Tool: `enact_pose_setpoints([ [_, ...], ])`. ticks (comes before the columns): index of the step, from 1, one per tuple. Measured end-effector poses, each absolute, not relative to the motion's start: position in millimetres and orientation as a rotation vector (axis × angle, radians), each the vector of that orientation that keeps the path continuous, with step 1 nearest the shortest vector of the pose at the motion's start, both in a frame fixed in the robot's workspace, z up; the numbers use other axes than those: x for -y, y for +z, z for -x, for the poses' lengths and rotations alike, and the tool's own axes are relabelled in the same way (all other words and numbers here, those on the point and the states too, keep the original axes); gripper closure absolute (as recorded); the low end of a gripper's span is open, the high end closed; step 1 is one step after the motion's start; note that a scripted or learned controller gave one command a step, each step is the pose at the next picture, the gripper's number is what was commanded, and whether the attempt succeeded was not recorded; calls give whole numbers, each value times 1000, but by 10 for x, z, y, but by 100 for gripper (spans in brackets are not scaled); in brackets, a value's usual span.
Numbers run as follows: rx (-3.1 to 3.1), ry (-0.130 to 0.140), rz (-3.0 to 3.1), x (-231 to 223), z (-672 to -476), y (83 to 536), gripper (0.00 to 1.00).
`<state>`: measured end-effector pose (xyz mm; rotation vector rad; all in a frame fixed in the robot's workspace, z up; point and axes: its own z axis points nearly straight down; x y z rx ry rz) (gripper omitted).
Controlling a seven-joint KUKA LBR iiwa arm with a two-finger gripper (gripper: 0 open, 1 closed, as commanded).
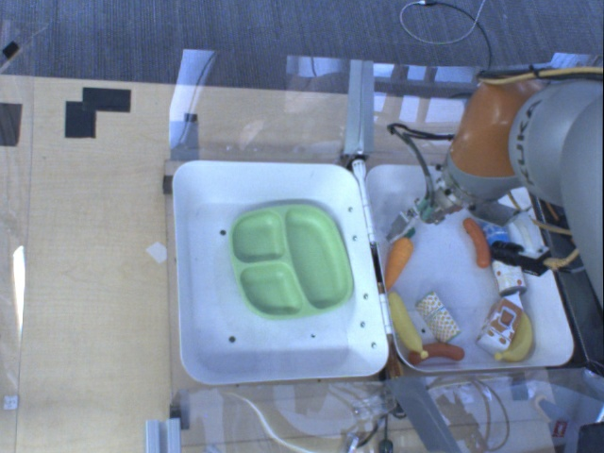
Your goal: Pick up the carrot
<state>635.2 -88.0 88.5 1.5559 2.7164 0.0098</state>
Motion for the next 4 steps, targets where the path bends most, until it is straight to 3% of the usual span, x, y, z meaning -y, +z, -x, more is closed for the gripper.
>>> enact_pose_setpoints([
  [1, -2721, 14, -1554, 853, -6362, 973, 100],
  [2, -2752, 1, -1510, 1313, -5841, 1871, 100],
  [4, -2514, -3, -1890, 486, -4869, 1812, 100],
])
